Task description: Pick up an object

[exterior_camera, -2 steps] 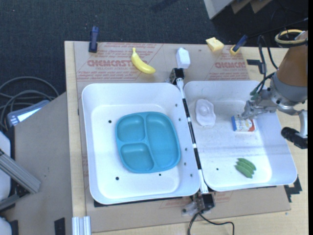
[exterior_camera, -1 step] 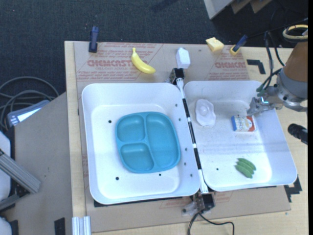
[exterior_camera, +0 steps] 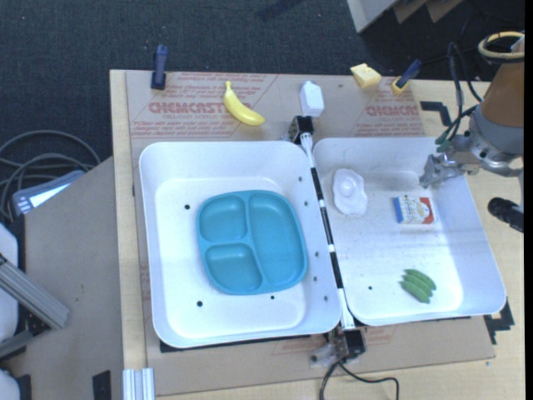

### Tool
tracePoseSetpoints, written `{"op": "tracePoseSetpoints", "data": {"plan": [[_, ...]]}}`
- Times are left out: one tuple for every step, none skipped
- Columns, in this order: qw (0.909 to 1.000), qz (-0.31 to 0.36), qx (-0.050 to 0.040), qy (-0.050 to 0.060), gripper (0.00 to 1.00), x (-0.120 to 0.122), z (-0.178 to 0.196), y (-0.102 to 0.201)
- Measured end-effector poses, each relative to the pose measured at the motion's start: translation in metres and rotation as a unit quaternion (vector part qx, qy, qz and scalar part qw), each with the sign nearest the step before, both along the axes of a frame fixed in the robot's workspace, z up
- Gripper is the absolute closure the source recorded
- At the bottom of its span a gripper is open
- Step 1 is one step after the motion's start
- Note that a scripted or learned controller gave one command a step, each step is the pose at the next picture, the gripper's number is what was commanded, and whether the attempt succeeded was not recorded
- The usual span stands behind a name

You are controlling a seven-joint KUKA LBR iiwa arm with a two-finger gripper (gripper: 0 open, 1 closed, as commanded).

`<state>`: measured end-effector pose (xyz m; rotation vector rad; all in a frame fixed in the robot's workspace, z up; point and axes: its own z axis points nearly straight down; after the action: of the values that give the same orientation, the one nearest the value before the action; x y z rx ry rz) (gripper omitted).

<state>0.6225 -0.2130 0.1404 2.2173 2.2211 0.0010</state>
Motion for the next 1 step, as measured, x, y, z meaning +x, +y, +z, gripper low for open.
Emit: {"op": "tracePoseSetpoints", "data": {"plan": [[1.0,0.0,-0.0001,0.0,0.0,0.0,0.0001,-0.0001]]}}
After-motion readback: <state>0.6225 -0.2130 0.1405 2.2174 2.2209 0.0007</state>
